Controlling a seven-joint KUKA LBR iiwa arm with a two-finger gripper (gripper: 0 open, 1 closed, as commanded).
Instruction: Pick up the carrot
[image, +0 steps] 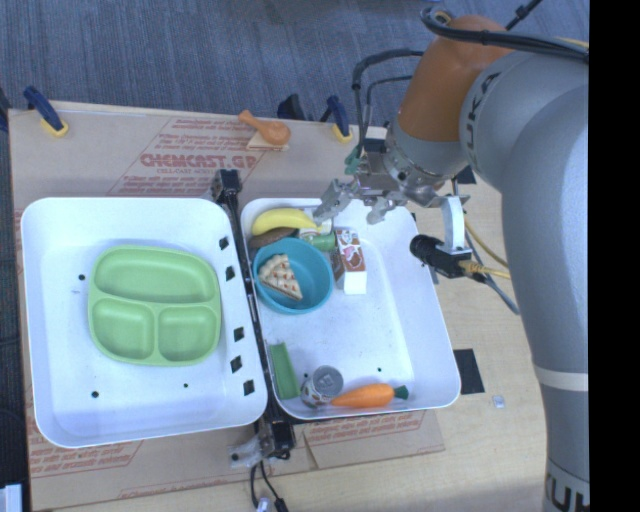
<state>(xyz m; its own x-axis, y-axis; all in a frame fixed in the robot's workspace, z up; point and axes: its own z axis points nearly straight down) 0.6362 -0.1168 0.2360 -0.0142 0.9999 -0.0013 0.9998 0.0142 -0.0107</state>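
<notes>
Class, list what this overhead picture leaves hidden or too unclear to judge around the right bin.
- Two-finger gripper: fingers small and blurred against the bin's far rim.
- Yellow banana: its right end hidden behind the gripper.
- Small round silver can beside the orange carrot: label too small to read.
- Green block: identity unclear.

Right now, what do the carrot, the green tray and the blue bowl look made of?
Carrot: looks like molded plastic toy food, smooth orange body with a slight sheen and a green tip.
Green tray: apparently matte plastic, one uniform pale green piece with rounded molded compartments.
Blue bowl: probably plastic too, smooth even blue, soft highlight on the rim; ceramic cannot be ruled out.
</notes>
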